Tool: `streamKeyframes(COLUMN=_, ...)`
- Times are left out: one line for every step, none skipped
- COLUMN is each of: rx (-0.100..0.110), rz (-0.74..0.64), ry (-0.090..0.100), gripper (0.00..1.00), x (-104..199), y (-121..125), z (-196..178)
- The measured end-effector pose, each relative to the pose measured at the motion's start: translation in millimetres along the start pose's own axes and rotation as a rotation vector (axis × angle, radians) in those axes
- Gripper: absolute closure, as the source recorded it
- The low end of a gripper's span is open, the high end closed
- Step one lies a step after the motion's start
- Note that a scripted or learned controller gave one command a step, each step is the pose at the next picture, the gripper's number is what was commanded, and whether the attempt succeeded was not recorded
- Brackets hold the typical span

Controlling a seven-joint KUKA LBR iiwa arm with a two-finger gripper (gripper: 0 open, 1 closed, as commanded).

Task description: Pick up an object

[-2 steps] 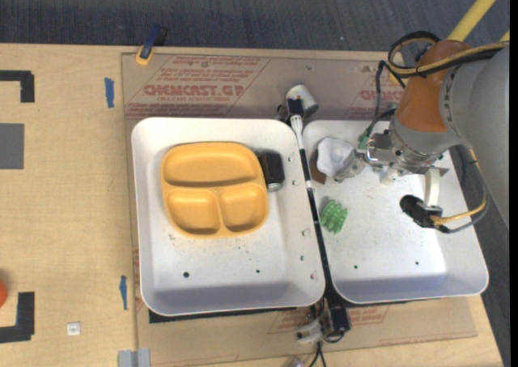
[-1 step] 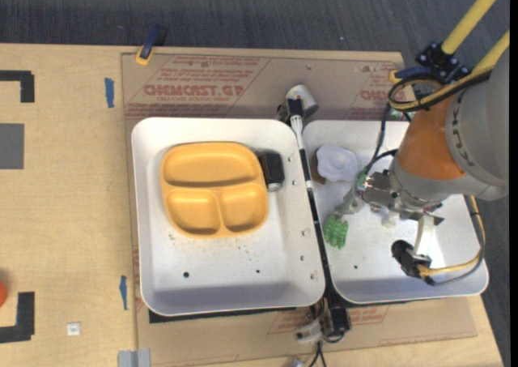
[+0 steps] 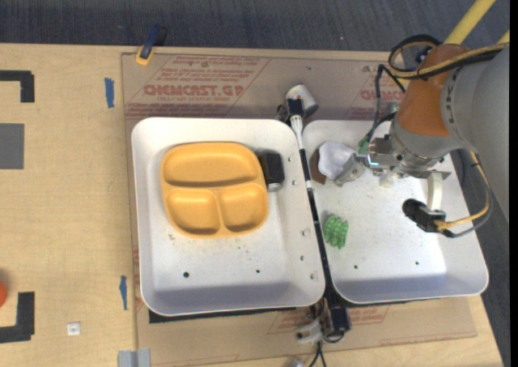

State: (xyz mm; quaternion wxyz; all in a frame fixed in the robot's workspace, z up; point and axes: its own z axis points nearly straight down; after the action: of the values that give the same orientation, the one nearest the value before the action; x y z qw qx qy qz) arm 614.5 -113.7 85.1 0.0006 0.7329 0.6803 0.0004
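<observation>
- Since nothing is seen raised clear of either bin, the pick is judged not yet done; every candidate rests on a bin floor.
- The gripper is held low over the right bin, in its far left part, at the end of the grey arm, which reaches in from the right with its orange band above the wrist.
- Whether the gripper is released or clenched cannot be told from this slant, and nothing can be confirmed as grasped.
- A white crumpled object is seen in the far left corner of the right bin, just beside the gripper on the view's left. Whether the two touch cannot be settled. It is judged the likeliest target.
- A green knobbly object lies in the same bin, close to the dividing wall, toward the view's bottom edge and apart from the gripper.
- In the left bin a yellow three-compartment plate lies flat, with a small black object at its right edge. Both are cut off from the gripper by the walls between the bins.
- The whole grasp is judged to be left: one object must be closed on and raised off the floor.
- A slip is thought possible with the white object, since it looks thin and is tucked against the corner wall.
</observation>
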Motion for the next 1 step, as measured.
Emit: streamKeyframes(rx=0.003, rz=0.215, ry=0.001, gripper=0.00, x=-8.2, y=-81.3, z=0.0)
